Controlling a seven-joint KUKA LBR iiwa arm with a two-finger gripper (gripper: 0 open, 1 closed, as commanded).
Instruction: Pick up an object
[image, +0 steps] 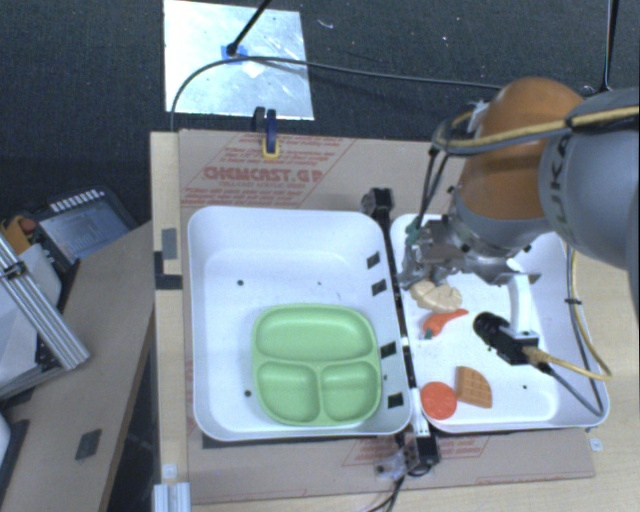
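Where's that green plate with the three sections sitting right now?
The green three-section plastic plate lies flat in the left white bin, toward its front right corner, beside the divider that separates it from the right white bin.

A robotics lab: bench (120, 300) with taped cables (230, 60), aluminium rail (40, 310).

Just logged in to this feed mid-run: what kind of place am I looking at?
Probably a robotics lab bench set up for pick trials. Two white bins sit on a cardboard-covered bench, toy food and a green divided plate lie in them, and loose cables run across.
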